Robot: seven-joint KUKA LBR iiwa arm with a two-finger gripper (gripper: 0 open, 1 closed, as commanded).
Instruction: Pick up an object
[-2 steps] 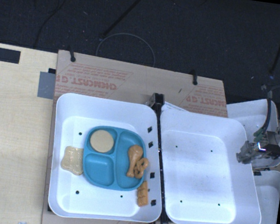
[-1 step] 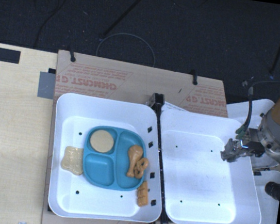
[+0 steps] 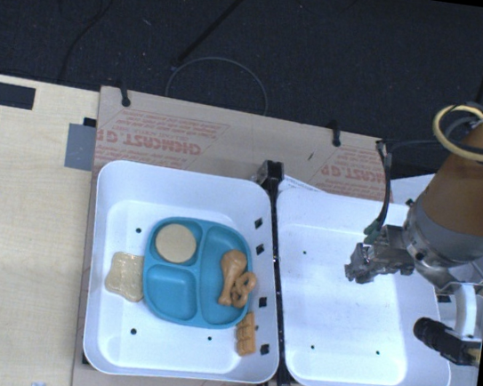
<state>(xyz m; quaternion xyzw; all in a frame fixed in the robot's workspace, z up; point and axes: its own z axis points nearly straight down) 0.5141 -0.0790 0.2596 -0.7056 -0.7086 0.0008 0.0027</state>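
While the arm is reaching in from the right edge of the frame, its tool is hovering over the right bin (upper middle of it); whether it is released or clenched, cannot tell. Left bin is carrying a blue sectioned plate. Round beige piece is sitting in the plate's upper-left section, tan twisted piece in its right section. Pale piece is touching the plate's left edge; small tan piece is lying just beside its lower right.

A robotics lab: two white bins sit on taped cardboard over a plywood desk, cables trailing across dark carpet, an industrial arm alongside.
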